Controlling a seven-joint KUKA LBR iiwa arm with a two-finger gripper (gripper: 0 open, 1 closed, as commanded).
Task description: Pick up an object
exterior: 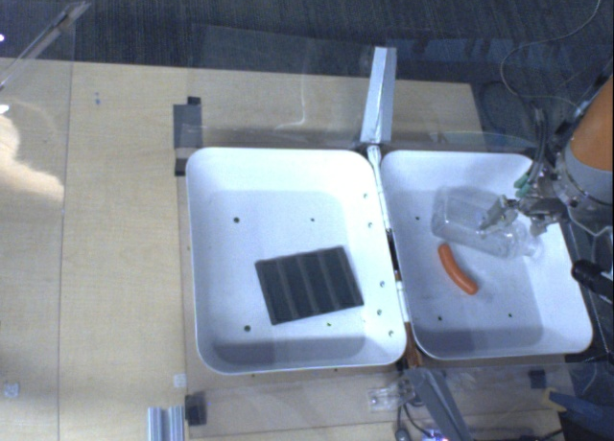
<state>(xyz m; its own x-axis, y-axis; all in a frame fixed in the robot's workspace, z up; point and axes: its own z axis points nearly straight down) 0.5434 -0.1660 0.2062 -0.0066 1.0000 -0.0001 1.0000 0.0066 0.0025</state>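
fingers (501, 211) at the end of the grey arm sit low over the right bin (566, 329), reaching in from the right edge, and they meet the right end of a clear plastic cup or bottle (472, 222) lying on its side on the bin floor; whether they are spread, pressed together or pinching that clear piece i cannot tell, since the see-through plastic and the dark gripper parts blur into one another there. an orange band (592, 137) of the arm shows above the wrist at the right edge, with dark cables looping up behind it. just below and to the left of the clear container lies a small orange sausage-shaped object (458, 268), slanted, apart from the fingers and resting on the white floor near the middle of the right bin. the left bin (221, 190) carries a dark ribbed rectangular slab (309, 284), lying flat and slightly turned, toward the bin's lower middle, well apart from everything in the right bin. both bins sit side by side on the pale wooden desk (96, 266), touching along their inner rims, with a grey metal bar (378, 96) standing up from the seam at their far edge. small black brackets (188, 123) sit on the desk by the left bin's corners.
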